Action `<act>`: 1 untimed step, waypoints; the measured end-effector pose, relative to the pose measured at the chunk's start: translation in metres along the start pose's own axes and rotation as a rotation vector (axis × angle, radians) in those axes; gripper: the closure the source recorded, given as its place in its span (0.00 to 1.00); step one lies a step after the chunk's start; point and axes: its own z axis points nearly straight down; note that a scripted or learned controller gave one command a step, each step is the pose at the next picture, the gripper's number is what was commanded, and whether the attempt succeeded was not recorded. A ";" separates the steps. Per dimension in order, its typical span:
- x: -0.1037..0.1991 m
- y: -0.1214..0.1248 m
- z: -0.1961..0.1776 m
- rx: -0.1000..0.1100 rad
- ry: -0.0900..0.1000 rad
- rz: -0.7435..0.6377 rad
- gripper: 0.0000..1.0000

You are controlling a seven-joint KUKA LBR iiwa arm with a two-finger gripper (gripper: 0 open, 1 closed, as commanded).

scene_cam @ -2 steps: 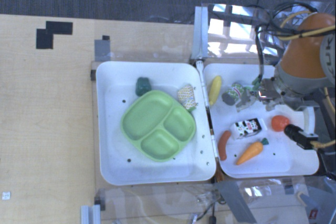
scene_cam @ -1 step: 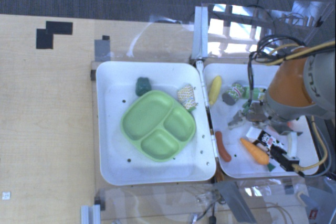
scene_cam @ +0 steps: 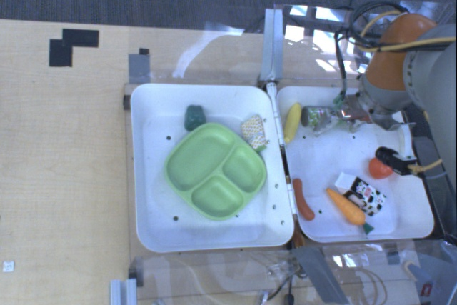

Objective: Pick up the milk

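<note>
The milk [scene_cam: 365,196] is a small white carton with black cow patches. It lies in the front right part of the right bin [scene_cam: 414,225], touching a carrot. My gripper [scene_cam: 315,118] is at the back of that bin, pointing left toward a yellow banana. It is well apart from the milk, up and to its left.
In the right bin are the banana [scene_cam: 292,121], a red sausage [scene_cam: 303,199], the orange carrot [scene_cam: 347,206] and a red tomato [scene_cam: 379,168]. The left bin [scene_cam: 153,225] holds a green divided plate [scene_cam: 216,171], a dark green lump [scene_cam: 195,117] and a speckled piece [scene_cam: 254,131].
</note>
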 end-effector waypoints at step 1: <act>-0.046 -0.077 -0.002 -0.006 -0.004 -0.095 0.00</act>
